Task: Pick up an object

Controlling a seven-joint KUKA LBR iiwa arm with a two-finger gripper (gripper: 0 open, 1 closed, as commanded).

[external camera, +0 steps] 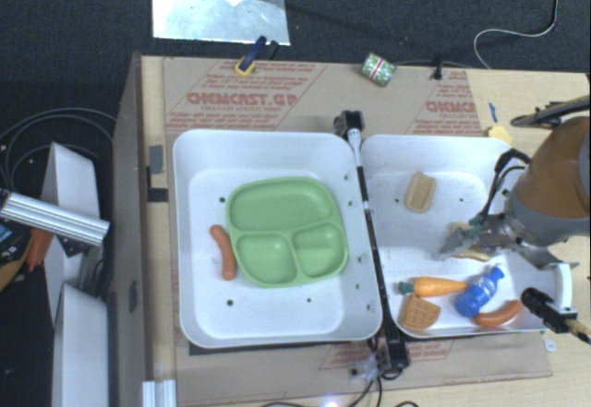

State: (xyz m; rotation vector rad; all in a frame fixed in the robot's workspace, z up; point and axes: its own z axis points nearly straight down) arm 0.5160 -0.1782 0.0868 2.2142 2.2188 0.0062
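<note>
The grey arm with its orange band comes in from the right and lowers its two-finger gripper (464, 241) over the middle of the right shallow white bin (443, 156); whether it is open or closed I cannot tell, since the tips blur against the bin floor and something pale beneath them cannot be made out. Five toy foods can be counted in this bin. A tan bread-like piece (420, 191) lies in the upper middle, long axis nearly up-down, tilted slightly right at the top. Along the near edge lie an orange carrot (438, 286), long axis left-right with its thin end pointing right, a tan waffle-patterned piece (418, 312), a blue plastic bottle (479, 293) slanting with its cap up and to the right, and an orange-red sausage (499, 314) lying roughly left-right. The left white bin (268, 147) holds one green three-compartment plate (286, 230) and one orange-red sausage (223, 251) just left of it, long axis nearly up-down. The board behind the bins reads "CHEMCAST GP" (242, 100) in red.
</note>
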